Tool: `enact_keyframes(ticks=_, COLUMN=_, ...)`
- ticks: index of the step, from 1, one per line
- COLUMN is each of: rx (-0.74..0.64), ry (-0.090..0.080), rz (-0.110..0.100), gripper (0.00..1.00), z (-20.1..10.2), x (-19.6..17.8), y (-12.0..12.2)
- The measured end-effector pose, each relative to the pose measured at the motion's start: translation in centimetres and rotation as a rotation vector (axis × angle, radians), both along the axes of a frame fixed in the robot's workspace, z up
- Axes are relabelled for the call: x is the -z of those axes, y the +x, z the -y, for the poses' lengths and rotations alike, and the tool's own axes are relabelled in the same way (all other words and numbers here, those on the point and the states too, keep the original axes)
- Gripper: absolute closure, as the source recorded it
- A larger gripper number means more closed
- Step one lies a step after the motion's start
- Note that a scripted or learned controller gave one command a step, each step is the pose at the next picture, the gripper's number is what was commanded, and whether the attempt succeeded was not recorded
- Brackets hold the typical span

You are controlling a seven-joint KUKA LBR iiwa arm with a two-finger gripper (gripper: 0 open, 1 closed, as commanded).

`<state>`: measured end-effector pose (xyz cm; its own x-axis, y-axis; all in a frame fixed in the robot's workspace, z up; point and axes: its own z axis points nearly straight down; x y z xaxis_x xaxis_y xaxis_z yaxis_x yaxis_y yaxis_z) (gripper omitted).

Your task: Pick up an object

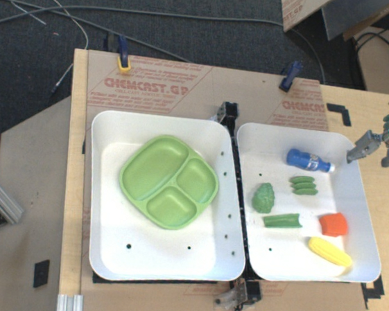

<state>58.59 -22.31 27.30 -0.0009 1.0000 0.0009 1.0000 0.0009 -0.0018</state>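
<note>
The right bin (371,227) holds several small items: a blue bottle (308,161) lying on its side, green pea pods (304,185), a green leafy lump (264,197), a long green vegetable (282,221), an orange block (334,224) and a yellow piece (329,252). My gripper (374,152) hangs over the bin's far right corner, right of the blue bottle and apart from it. Its fingers are spread open with nothing between them.
The left bin (102,231) holds a green divided plate (169,181). A raised rim (236,191) separates the two bins. Two clamps (124,60) (290,76) sit on the cardboard at the bench's far edge. Cables lie on the dark floor beyond.
</note>
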Motion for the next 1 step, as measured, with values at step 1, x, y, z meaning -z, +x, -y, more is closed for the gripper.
enact_keyframes(ticks=1, rx=0.000, ry=0.000, rz=0.000, gripper=0.00, z=0.00, x=0.00, y=0.00)
